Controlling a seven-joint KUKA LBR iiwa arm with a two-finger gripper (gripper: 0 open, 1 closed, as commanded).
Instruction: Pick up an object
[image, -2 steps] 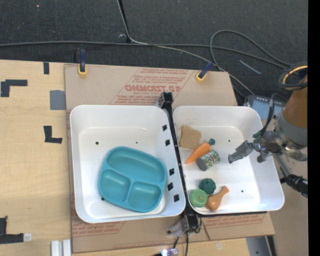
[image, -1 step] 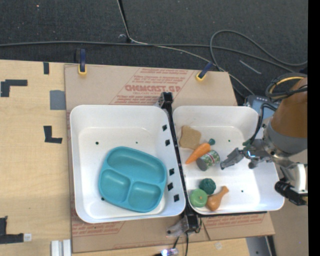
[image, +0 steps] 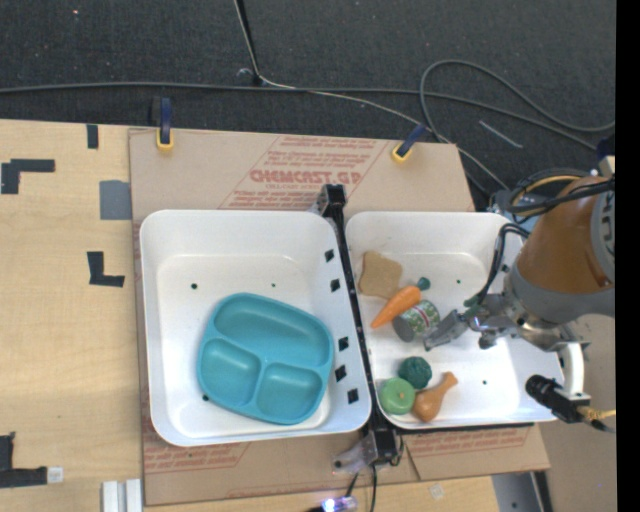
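Orange plastic carrot (image: 397, 305) lies in the right white bin (image: 470, 240), tilted, with its thick end up and to the right. It touches one flat tan piece that looks like a slice of bread (image: 381, 273) above it, and one small metal can with a green label (image: 417, 319) lies on its side just below it. Lower in the same bin there are three more toys close together: one dark green round toy (image: 414, 371), one light green round toy (image: 396, 397) at the bottom wall, and one tan toy shaped like a chicken leg (image: 435, 397) beside them. One small teal ball (image: 424, 285) sits near the thick end of the carrot. So I count seven things in this bin.

The hand (image: 447, 331) is low over the bin, just to the right of the can, and nothing is seen between its fingers. I cannot tell if they are spread or pressed together. The grey arm with the orange band (image: 560, 250) reaches in from the right side.

The left white bin (image: 160, 300) holds one teal plastic plate with three compartments (image: 264, 357). Both bins stand on one cardboard sheet (image: 300, 170) on the wooden surface (image: 60, 330), and two yellow clamps (image: 165, 138) hold the sheet at its far edge.
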